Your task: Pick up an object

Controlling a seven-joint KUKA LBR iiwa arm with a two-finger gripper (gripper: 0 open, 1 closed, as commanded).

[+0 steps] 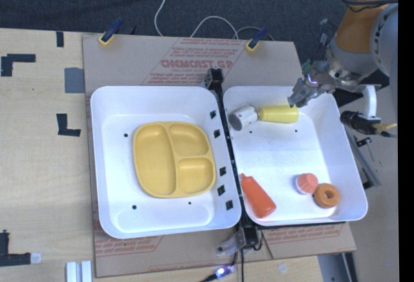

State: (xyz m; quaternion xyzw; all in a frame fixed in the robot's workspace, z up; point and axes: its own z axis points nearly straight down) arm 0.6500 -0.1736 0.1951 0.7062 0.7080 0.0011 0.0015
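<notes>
Your jaws (301,96) hang over the right bin's (336,164) far rim, just beside the yellow bottle's (278,114) end; you cannot tell whether they are apart or together. The orange bottle (257,196), pink ball (306,182) and donut (326,195) crowd the near edge, leaving bare floor mid-bin. The yellow tray (173,159) lies in the left bin (110,145).

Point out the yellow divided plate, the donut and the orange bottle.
yellow divided plate (173,159), camera view, its centre ridge.
donut (326,196), camera view, its ring.
orange bottle (257,197), camera view, its body.
</notes>
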